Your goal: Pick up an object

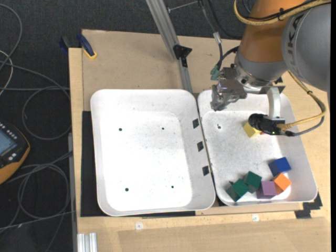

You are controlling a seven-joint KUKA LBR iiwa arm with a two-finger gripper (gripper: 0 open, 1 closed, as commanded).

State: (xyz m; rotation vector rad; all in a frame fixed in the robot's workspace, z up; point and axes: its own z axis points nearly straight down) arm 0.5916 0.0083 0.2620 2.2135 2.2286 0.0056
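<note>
Gripper (219,102): over right bin's (239,140) far left corner, finger state unclear. Yellow block (251,129) near far edge; remaining blocks (260,182) clustered at near edge. Risk: descending here, closing on bare floor.

A dark grey carpet (42,14) covers the floor around the bench, and thin black cables (31,104) loop across it on the left. At the left edge lies part of a yellow and black device (9,148), perhaps a handheld controller, though too little of it shows to be sure. The bench top (131,62) is pale wood, lit evenly from above without hard shadows. A blue and yellow clamp (86,46) grips its far left corner. A slanted grey metal pole (168,30) rises from the middle of the bench toward the top.
</note>
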